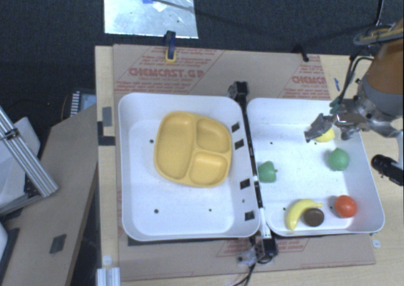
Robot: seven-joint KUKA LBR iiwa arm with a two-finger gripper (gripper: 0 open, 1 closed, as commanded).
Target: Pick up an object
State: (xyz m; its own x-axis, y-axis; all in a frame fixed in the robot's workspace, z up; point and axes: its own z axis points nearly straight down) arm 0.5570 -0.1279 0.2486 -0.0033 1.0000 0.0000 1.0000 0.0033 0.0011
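Yellow shows beneath the gripper (323,129), low over a small lemon-like fruit (326,136) at the right bin's (284,114) far side; whether it grips, I cannot tell.

A small yellow object (325,136) lies near the right bin's (278,114) far side, partly hidden under my gripper (320,128).
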